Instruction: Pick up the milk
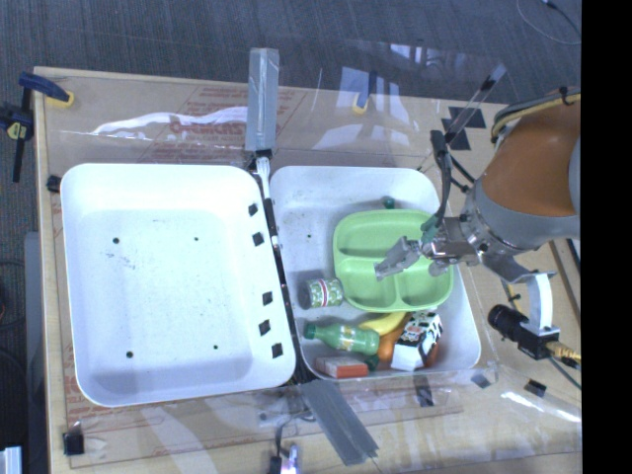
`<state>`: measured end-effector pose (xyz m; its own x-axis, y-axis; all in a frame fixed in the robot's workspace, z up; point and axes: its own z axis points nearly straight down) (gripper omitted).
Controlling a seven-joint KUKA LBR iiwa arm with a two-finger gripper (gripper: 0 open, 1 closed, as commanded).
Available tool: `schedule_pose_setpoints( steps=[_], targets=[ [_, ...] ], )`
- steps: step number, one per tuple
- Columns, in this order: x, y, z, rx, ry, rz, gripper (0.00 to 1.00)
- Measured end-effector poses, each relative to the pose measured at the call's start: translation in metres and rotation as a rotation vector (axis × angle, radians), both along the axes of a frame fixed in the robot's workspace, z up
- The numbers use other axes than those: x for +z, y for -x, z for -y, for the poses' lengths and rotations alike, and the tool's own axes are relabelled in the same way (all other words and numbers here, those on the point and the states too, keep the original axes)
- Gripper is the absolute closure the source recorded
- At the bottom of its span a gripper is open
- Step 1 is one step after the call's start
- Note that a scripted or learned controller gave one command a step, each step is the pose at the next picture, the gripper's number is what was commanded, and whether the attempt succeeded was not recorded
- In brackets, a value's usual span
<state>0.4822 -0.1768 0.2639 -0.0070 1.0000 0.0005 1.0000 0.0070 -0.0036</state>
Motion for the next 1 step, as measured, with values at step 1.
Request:
schedule_pose_setpoints(
  steps=[1],
  targets=[
    [0.0291,0.0052,0.0345,0.323,0.002,0.004,0.00]
  ],
)
